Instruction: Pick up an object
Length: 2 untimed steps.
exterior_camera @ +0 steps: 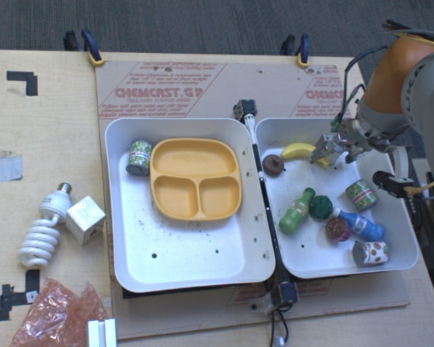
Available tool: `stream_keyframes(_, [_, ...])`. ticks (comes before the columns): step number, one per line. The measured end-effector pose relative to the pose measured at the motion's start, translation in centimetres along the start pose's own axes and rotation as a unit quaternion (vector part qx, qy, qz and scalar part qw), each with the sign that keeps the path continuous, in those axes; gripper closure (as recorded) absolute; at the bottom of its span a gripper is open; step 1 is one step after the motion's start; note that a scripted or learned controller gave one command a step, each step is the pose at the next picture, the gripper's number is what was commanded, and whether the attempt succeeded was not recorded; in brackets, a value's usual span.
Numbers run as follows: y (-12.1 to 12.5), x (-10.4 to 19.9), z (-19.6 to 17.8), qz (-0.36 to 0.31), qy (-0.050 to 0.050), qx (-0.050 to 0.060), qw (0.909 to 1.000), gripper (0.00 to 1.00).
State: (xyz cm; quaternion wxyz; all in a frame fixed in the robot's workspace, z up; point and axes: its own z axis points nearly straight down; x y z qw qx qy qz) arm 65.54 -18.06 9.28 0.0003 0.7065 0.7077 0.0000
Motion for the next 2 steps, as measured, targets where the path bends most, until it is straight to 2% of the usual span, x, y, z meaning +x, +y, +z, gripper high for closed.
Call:
stream_keyframes(1, [-0.16, -0.15, -1.13, 0.000, 0.000, 0.006, 1.0000, 1.00])
stream_keyframes(2, [-0.02, -0.11, -1.21, 0.000, 0.000, 0.002, 1.0000, 0.00])
